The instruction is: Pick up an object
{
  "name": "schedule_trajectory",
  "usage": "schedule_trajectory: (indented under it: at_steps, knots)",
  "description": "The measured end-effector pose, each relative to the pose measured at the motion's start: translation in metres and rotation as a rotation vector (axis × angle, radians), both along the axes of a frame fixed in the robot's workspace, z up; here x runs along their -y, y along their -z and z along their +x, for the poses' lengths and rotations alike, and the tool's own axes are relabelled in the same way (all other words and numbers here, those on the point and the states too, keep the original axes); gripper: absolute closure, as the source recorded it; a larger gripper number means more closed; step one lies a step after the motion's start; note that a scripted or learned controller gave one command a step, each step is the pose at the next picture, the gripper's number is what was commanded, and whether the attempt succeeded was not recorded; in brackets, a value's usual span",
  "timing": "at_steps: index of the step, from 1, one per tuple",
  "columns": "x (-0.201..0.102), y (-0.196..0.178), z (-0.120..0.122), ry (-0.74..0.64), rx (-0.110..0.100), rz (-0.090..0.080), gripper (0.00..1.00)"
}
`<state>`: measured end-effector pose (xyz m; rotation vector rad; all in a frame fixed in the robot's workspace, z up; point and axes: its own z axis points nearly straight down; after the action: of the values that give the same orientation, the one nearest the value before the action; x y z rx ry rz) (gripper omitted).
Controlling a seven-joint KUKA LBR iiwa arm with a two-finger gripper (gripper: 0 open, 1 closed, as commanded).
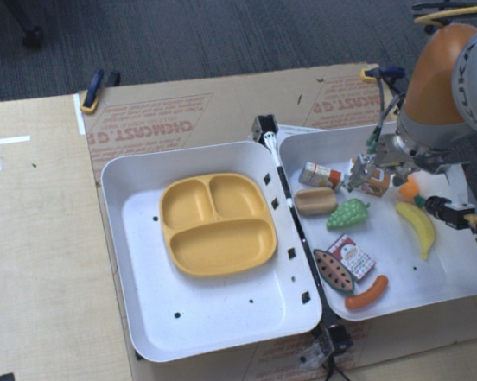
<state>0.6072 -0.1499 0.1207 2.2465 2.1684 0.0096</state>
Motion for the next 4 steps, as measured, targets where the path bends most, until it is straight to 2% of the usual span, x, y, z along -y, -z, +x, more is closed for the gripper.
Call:
schedule_trajectory:
  at_steps: [1,2,3,4]
  knots:
    - [0.001,-0.01,0.001,0.0,0.002,-0.001,1.0]
    - [0.021,-0.317,-0.015,-0.343,-0.017,0.004,1.0]
    - [0.072,-0.421,0.019,-0.125,-0.017,0.006,1.0]
    - [0.072,-0.421,0.019,-0.125,-0.017,0.006,0.0]
